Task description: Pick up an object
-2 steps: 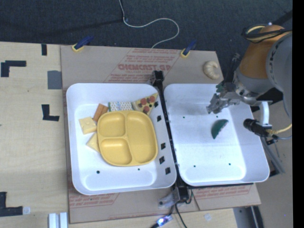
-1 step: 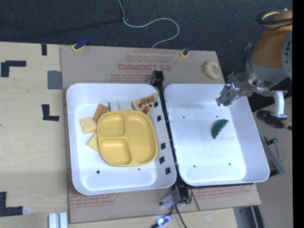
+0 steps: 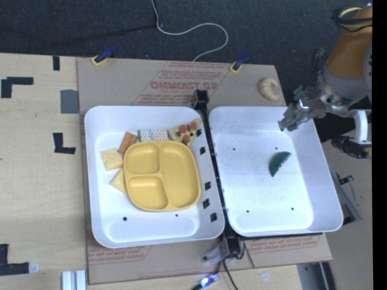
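A small dark green, leaf-shaped object (image 3: 279, 162) lies flat in the right bin (image 3: 260, 222), right of its middle. The gripper (image 3: 290, 119) hangs over that bin's far right corner, up and slightly right of the green object and well apart from it. Nothing shows in its grasp. The left bin (image 3: 100, 216) bears a yellow divided plate (image 3: 162, 175). Around the plate's far and left sides lie several flat toy food pieces, among them a pale cracker (image 3: 112, 159), a brown piece (image 3: 127, 142) and a pizza slice (image 3: 187, 130).
A beige lump (image 3: 270, 88) sits on the cardboard sheet behind the right bin, outside it. A white cable (image 3: 193, 29) loops over the dark mat at the back. Blue and yellow clamps (image 3: 105, 55) (image 3: 240, 61) grip the cardboard's far edge.
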### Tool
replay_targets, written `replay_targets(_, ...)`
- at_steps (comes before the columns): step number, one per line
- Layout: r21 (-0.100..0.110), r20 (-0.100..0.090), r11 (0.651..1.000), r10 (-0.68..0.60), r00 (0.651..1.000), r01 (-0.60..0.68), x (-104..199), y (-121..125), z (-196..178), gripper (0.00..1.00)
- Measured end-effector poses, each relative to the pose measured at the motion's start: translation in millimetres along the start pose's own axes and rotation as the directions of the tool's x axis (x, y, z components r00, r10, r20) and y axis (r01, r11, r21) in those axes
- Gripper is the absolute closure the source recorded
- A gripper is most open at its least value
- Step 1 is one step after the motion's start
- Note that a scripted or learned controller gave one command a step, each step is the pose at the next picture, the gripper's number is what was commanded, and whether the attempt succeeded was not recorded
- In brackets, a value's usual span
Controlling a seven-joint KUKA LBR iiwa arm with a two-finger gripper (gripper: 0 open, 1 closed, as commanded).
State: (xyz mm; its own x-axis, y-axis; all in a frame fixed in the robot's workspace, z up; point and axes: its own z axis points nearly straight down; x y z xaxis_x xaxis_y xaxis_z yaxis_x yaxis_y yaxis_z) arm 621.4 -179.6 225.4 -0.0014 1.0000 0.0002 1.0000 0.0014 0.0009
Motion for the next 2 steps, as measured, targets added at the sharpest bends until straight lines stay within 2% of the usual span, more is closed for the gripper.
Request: replay_targets(2,0.005,0.0,1.0,-0.001,1.0,0.001,82,-76,13,1.0)
